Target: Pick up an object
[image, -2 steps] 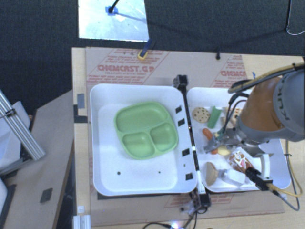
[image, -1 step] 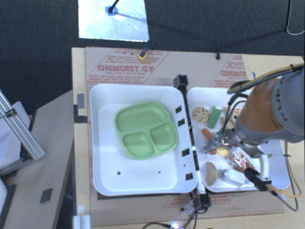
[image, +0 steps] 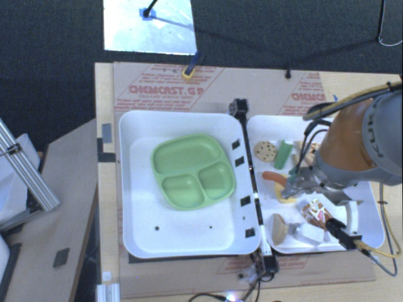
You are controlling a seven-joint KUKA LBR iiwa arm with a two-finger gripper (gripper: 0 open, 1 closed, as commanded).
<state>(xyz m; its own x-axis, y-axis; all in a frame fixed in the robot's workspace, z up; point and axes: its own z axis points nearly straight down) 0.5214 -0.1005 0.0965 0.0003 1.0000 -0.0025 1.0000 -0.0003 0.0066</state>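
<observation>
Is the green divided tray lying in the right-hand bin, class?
No, the green divided tray lies in the left bin, apart from the small items.

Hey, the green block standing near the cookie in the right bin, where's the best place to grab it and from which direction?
Probably grip the small green rectangular block across its two long sides, near its middle, coming straight down from above. It is narrow and elongated, so the short width suits two fingers. The round chocolate-chip cookie sits close on one side and the orange sausage-shaped toy just below, so a sideways approach looks crowded.
</observation>
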